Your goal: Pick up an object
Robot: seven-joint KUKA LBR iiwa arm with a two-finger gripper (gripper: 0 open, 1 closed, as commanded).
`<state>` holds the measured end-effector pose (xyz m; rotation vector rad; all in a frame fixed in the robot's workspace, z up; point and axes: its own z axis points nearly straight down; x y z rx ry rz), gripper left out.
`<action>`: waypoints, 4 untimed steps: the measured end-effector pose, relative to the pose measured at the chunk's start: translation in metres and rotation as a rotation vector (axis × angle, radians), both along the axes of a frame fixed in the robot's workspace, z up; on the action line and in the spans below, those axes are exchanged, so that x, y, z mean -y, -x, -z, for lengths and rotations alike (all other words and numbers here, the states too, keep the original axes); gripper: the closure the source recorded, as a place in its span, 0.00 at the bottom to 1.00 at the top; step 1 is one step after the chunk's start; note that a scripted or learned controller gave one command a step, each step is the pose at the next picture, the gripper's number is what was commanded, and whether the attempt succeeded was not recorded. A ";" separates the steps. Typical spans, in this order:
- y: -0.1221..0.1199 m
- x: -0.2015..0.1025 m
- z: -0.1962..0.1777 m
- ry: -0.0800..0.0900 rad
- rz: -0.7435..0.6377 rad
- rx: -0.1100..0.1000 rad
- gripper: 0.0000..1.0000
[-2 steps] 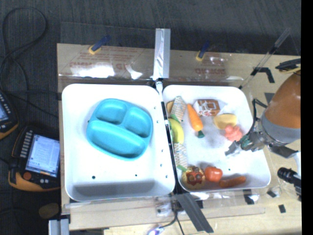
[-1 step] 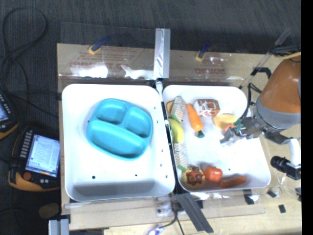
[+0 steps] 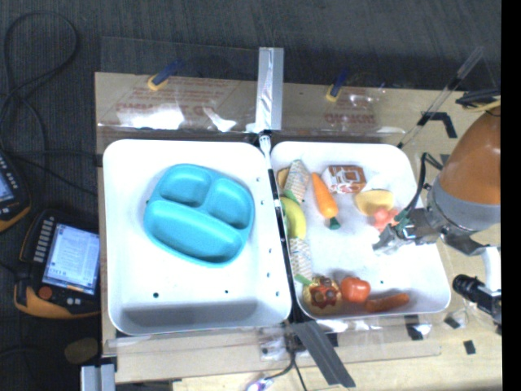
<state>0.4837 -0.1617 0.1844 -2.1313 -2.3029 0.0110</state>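
My pincer (image 3: 389,240) hangs over the right bin (image 3: 423,187), near its right wall; how far it stands open I cannot tell. Just beside it lie a yellow and pink fruit (image 3: 375,201), with the carrot (image 3: 324,195) further left.

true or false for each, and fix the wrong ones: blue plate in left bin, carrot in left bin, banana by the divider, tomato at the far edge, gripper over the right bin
1. The blue plate lies in the left bin. True.
2. The carrot lies in the left bin. False: it lies in the right bin.
3. The banana lies near the divider between the bins. True.
4. The tomato sits at the right bin's far edge. False: it sits near the front edge.
5. The gripper is over the right bin. True.
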 end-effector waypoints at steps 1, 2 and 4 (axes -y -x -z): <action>0.000 0.047 -0.002 -0.001 0.188 -0.001 1.00; 0.000 0.012 -0.023 0.003 0.532 0.000 1.00; -0.005 0.053 -0.051 0.013 1.322 0.000 1.00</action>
